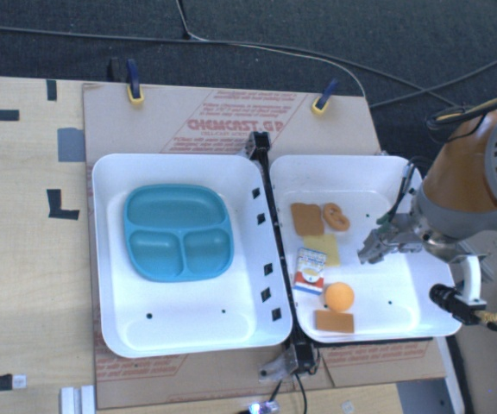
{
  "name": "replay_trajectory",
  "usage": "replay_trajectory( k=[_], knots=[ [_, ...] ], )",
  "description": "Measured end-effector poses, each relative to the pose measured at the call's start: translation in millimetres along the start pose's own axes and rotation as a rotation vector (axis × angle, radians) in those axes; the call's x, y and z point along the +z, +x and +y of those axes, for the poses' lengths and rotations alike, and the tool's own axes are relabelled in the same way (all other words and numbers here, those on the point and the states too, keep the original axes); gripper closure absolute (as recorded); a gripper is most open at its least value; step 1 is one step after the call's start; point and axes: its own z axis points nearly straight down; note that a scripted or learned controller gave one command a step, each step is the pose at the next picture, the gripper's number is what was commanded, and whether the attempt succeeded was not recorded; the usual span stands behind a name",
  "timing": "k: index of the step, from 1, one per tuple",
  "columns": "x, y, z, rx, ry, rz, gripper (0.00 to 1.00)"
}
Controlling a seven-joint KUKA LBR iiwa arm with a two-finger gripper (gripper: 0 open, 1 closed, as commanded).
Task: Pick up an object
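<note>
Pincer (376,247): low in right bin (378,172), grip state unclear.
Risk: food (316,250) tightly clustered; pincer may nudge neighbours, miss.

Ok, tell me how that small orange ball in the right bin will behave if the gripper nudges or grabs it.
The small orange ball looks round and smooth, so a nudge would likely roll it. It may squirt out of a two-finger pinch. The tan rectangular block right beside it might stop it rolling that way.

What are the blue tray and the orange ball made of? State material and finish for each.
Blue tray: probably moulded plastic, smooth with a soft sheen, its three compartments formed in one piece. Orange ball: likely plastic or rubber, matte and uniform in colour; too small to tell.
</note>
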Motion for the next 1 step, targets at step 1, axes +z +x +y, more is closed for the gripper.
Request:
replay_trajectory(
  k=[1],
  knots=[
    [-60.0,-0.5,-6.4,0.001,-0.001,-0.001,1.0]
  ],
)
